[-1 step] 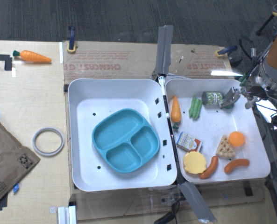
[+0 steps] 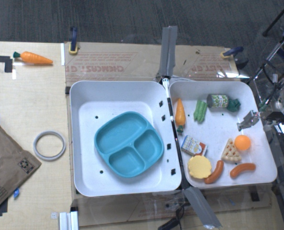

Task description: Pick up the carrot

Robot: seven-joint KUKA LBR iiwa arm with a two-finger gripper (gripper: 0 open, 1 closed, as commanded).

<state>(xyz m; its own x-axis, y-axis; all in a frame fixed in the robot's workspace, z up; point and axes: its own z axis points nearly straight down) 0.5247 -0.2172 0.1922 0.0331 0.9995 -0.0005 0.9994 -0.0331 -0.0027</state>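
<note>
The small orange plastic carrot (image 2: pixel 180 112) lies upright against the left wall of the right shallow white bin (image 2: pixel 263 143), at about ten o'clock within it, just left of a green bean pod (image 2: pixel 200 110). The metal end effector (image 2: pixel 247 121) hovers at the bin's three o'clock edge; whether it is open I cannot tell. A second orange carrot (image 2: pixel 33 58) rests on the counter (image 2: pixel 27 104) far left.

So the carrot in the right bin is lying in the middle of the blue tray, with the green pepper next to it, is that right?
Not quite. The camera view shows the carrot lying on the right bin's white floor, against its left wall, with the green pepper next to it. The blue tray sits in the left bin.
</note>
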